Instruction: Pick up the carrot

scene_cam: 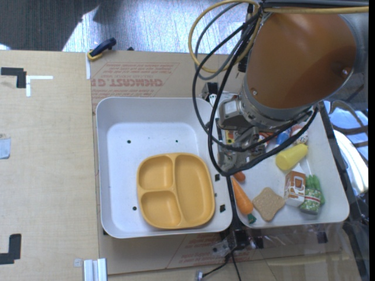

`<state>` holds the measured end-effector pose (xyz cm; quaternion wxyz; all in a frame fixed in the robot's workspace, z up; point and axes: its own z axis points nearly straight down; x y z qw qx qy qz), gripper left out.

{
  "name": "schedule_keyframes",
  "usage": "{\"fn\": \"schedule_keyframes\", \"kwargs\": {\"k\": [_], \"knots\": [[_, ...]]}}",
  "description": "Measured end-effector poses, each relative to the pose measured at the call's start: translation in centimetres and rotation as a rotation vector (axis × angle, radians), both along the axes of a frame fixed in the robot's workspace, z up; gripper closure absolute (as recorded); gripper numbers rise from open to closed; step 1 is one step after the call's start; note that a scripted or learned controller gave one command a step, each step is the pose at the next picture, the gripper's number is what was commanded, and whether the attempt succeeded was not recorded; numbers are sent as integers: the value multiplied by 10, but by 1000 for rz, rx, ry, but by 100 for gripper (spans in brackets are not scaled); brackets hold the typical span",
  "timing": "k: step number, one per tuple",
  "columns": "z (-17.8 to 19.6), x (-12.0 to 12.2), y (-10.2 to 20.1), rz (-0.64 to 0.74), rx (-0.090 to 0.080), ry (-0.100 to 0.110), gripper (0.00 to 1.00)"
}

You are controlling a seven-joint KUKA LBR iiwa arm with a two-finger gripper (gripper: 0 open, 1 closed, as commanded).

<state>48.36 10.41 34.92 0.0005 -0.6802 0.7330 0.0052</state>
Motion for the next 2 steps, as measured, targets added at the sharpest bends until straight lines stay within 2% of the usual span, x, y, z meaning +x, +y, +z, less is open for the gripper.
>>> {"fn": "schedule_keyframes", "kwargs": {"k": [1, 2], "knots": [[-76, -4, 50, -61, -6, -2, 100], [-152, -5, 114, -306, -10, 0, 100]]}}
